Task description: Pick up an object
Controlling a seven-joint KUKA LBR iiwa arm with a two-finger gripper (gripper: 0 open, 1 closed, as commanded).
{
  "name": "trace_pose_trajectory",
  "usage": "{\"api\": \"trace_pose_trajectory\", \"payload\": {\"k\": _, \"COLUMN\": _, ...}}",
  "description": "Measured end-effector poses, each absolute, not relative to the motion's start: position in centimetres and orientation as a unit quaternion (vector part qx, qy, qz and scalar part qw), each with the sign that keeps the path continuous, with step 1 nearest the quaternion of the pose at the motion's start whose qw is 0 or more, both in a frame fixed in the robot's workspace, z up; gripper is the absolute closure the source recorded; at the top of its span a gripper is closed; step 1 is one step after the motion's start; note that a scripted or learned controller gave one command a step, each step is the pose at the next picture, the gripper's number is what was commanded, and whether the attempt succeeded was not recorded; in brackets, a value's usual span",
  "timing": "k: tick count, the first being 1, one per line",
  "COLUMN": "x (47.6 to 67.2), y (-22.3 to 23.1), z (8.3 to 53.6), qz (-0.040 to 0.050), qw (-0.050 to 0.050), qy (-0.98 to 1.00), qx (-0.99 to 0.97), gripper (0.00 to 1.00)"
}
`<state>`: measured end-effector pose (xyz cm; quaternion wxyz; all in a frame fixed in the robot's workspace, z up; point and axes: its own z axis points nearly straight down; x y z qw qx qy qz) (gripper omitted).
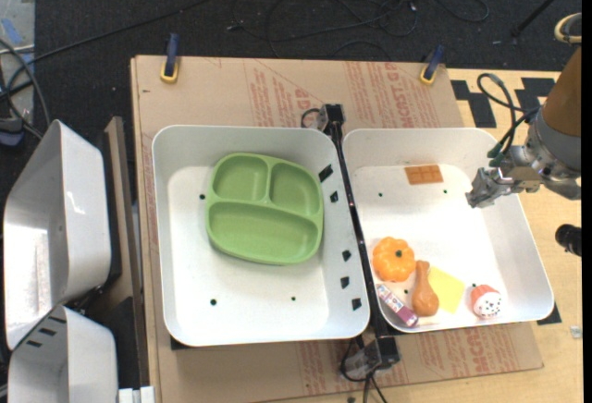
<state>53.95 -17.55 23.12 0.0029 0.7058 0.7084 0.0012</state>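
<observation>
Overhead, a robot arm waits beside two white bins on a bench.

Lower right, the right bin [518,207] holds a small pumpkin [394,259], a drumstick [424,289], a yellow slice [448,289], a spotted toy [487,301], a purple tube [398,303], and farther up an orange cracker [424,175]. All look light; the pumpkin seems stiff and round, best pinched across its middle. Left, the left bin [176,207] holds a green divided plate [266,208]. At right, the gripper [485,189] hangs over the rim; whether it is open I cannot tell.

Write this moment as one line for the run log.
pincer: over right bin's right edge, holding nothing | toy pumpkin, drumstick: right bin | green divided plate: left bin
</observation>
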Motion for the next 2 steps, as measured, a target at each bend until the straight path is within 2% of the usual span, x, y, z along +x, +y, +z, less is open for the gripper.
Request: {"api": "trace_pose_trajectory", "payload": {"k": 2, "x": 54.8, "y": -6.2, "z": 21.6, "qz": 0.0001, "qw": -0.001, "qy": 0.71, "qx": 0.704, "gripper": 1.0}}
